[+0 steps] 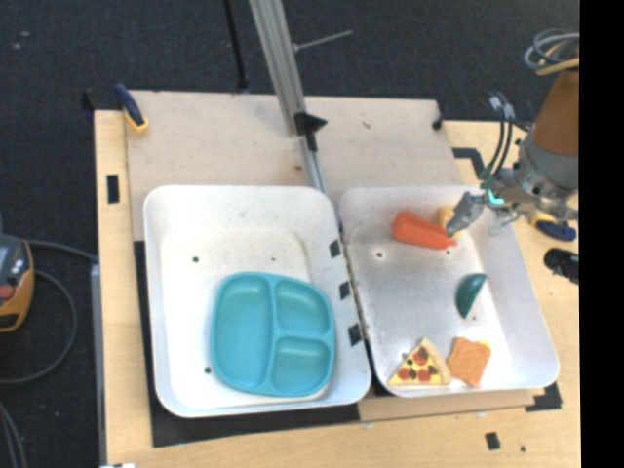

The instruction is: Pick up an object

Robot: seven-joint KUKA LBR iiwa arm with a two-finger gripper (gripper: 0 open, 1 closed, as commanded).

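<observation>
Now the gripper (466, 213) hangs just right of the carrot (421, 230), in the right bin (531, 291), whose long axis points toward it; finger state can't be told.

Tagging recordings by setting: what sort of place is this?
Probably a robotics lab bench for grasping trials: two white bins on a board, toy food such as a pizza slice, and an aluminium camera post.

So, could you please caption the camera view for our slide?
Gripper beside an orange toy in the right bin; blue divided plate in the left.
</observation>
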